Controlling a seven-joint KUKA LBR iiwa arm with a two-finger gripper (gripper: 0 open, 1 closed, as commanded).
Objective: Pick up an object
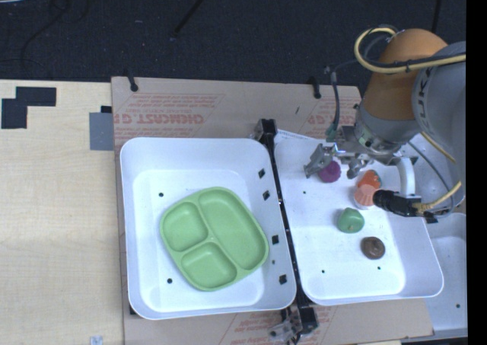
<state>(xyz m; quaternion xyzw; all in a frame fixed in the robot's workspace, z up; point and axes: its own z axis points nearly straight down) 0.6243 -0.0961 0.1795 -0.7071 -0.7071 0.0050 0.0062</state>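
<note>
Gripper poised at a purple object in the right bin.
Fingers apart, straddling it but not clamped; closing on it, then lifting, seems next.

Even overhead light is illuminating the white bins brightly; shadows are falling soft, focus slightly blurred throughout.

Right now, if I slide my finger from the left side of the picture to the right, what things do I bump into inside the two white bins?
green divided plate → purple ball → green apple-like toy → orange toy and brown round thing, about level with each other. The gripper hovers right by the purple ball.
</note>
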